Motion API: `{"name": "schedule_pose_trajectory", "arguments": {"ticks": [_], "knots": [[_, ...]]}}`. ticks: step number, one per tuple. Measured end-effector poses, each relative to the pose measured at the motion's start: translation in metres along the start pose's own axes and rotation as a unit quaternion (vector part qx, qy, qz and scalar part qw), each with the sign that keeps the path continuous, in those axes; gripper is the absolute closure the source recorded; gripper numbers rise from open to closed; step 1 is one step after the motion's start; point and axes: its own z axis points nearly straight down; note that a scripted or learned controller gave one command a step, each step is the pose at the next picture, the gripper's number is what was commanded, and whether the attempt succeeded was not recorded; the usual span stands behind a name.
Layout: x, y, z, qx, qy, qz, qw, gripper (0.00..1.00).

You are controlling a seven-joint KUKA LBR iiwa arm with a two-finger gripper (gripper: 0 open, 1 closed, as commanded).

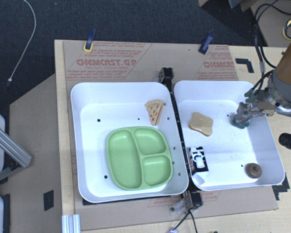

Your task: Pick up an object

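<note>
Nearest the camera, a green divided plate (138,158) lies in the left bin (87,130), and a small brown ball (253,170) sits in the right bin (262,144). Further back are a sandwich wedge (154,111) and a tan bread piece (201,124). The gripper (242,116) is low over the right bin's far side, apart from the bread, and beyond the cardboard bench (136,57) is dark carpet (111,8).

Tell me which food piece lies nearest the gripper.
The tan bread slice in the right bin, left of the gripper. The brown donut and the sandwich wedge lie farther off.
</note>
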Motion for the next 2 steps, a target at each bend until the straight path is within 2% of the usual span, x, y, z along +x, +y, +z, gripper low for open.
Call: {"name": "schedule_pose_trajectory", "arguments": {"ticks": [1,2], "knots": [[0.064,0.0,0.001,0.0,0.001,-0.001,1.0,1.0],[0.107,0.004,0.003,0.0,0.0,0.0,1.0,1.0]]}}
